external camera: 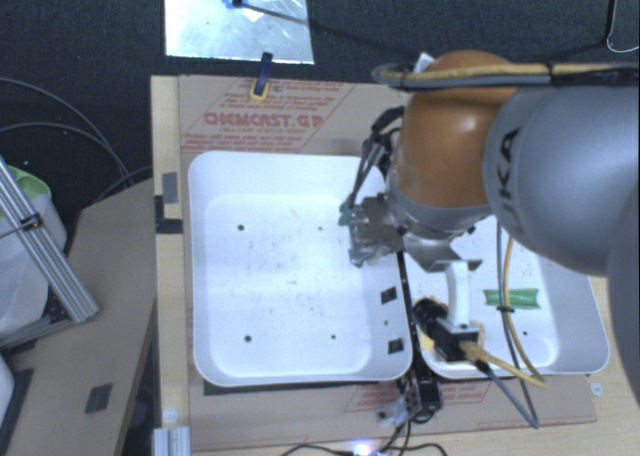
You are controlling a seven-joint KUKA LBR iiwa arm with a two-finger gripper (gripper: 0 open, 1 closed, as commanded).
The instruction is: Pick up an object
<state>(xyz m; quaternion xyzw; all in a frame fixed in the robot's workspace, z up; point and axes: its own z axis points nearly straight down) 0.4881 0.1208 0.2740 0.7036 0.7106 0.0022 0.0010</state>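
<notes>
**A:** What lies nearest?

**B:** Two white bins side by side on a cardboard sheet (270, 119). The left bin (200, 369) has dark specks across its floor. The right bin (575, 344) is largely covered by the grey and orange arm (470, 144).

**A:** And the thing to pick up?

**B:** A small green piece (512, 297) lies on the floor of the right bin, in the part that shows right of the arm.

**A:** How does it look?

**B:** Flat, oblong and bright green against the white, with its long side running left to right. It is too small to tell more.

**A:** Where is the gripper?

**B:** The gripper (358, 239) hangs over the right side of the left bin, close to the wall between the bins. The green piece is well apart from it, to its right and a little nearer, in the other bin.

**A:** Open or closed?

**B:** I cannot tell. It is a blur of grey metal under the wrist, and I cannot see whether it holds anything.

**A:** Farther back?

**B:** Red print on the cardboard, a blue and yellow clamp (262, 77) at its far edge, and then a shiny metal sheet (200, 14).
</notes>
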